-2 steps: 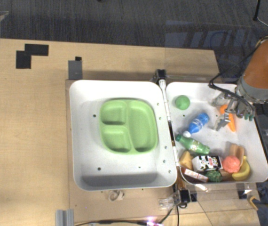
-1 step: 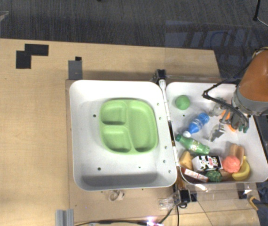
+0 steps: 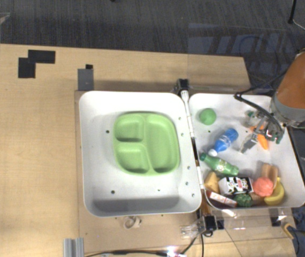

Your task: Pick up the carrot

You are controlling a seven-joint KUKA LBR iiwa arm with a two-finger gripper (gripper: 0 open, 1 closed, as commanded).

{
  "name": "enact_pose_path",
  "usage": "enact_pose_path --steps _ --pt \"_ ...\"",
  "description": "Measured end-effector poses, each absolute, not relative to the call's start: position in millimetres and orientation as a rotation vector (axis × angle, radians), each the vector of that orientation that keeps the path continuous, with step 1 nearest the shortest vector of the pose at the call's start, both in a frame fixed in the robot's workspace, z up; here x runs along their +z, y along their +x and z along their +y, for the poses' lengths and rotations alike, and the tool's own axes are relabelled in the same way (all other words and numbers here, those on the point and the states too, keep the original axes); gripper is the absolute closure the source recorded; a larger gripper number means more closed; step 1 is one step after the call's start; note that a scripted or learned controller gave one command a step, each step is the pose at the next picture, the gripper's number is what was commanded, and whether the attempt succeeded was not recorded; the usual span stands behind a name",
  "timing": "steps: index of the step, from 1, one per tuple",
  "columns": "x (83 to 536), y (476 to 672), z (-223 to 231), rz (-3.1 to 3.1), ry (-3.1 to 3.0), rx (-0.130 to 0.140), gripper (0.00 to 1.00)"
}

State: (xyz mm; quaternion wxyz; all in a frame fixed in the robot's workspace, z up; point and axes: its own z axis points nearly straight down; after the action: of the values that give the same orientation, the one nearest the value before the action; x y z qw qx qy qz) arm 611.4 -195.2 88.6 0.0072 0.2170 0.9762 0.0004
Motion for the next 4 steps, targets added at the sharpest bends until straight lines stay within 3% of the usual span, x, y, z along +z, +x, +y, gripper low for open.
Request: enact_pose_path --steps 1,2,3,4 --pt "90 528.1 -206 3.043 0.717 0.000 0.00" --pt "91 494.5 -195 3.100 0.337 -0.005 0.00" --pt "87 597.7 -203 3.063 0.603 0.002 0.00" --pt "90 552.6 -205 3.105 0.349 -0.001 0.00"
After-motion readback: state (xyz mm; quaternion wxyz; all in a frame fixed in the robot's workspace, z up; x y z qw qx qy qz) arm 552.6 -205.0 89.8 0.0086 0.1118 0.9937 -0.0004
